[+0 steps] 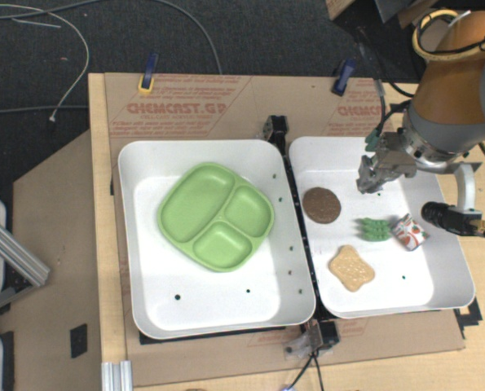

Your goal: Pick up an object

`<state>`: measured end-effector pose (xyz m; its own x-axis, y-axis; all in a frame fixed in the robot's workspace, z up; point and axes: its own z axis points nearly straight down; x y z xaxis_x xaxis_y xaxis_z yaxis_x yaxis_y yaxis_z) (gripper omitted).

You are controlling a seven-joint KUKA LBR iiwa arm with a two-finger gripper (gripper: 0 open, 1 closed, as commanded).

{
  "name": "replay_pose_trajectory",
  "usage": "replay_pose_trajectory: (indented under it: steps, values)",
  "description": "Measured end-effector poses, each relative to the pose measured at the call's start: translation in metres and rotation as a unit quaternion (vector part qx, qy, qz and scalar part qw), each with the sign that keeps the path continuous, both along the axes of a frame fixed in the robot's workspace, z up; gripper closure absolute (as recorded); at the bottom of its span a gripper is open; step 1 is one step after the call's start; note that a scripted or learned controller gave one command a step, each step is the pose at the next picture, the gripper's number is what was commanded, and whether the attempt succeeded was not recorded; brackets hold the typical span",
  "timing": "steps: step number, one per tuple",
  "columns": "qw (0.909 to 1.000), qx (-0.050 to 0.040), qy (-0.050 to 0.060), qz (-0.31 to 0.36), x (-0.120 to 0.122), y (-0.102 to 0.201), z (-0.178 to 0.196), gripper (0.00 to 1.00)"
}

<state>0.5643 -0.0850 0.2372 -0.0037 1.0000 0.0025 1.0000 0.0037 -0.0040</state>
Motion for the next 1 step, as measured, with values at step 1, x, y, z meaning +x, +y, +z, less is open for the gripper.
replay_pose_trajectory:
  steps: [1]
  values:
    - [1.0,0.0001,0.0,0.001,-0.0088,0.0423,-0.0028,1.0]
